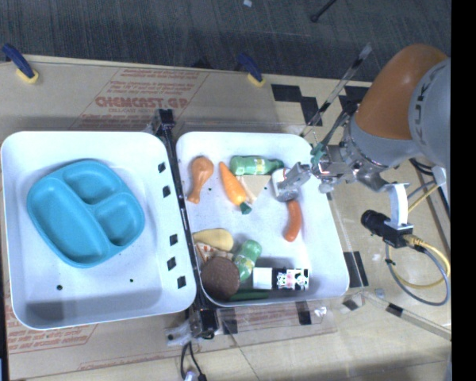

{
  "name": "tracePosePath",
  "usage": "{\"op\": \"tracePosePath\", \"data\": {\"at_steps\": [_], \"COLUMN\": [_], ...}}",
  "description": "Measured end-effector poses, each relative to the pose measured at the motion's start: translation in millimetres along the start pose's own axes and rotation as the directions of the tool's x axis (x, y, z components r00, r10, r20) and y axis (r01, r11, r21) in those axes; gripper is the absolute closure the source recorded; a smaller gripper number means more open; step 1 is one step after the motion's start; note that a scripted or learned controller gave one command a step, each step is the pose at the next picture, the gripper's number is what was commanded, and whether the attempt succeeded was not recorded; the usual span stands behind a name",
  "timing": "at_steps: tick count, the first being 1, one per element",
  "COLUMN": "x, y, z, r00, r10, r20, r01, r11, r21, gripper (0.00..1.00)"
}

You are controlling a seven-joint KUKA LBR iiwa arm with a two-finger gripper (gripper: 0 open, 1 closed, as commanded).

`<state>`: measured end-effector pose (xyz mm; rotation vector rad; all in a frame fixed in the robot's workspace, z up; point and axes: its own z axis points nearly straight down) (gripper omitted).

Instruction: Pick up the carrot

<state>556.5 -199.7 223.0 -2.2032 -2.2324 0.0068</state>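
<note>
the carrot [235, 186] lies flat on the floor of the right bin [327, 236], near the middle of its top half. nothing is lifting it. a chicken leg [199, 177] lies just to its left, a green bottle [254, 165] just above it, and a cheese wedge [258, 186] just beside it on the right. the gripper [289, 181] hangs low over the bin, off to the carrot's right, close above a sausage [293, 221]. i cannot tell if it is released or clenched. so the pick seems not done yet: i think reaching, grabbing and lifting are all left.
</note>
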Motion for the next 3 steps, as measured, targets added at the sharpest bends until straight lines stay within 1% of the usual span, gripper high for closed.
{"op": "tracePosePath", "data": {"at_steps": [1,2,3], "x": [83,80,168], "y": [19,20,-3], "z": [95,82,30], "r00": [0.993,0.992,1.0], "r10": [-0.119,-0.124,0.025], "r20": [-0.002,0.003,0.0], "r01": [0.119,0.124,-0.025], "r11": [0.993,0.992,1.0], "r21": [0.007,0.005,-0.002], "gripper": [0.0,1.0,1.0]}}
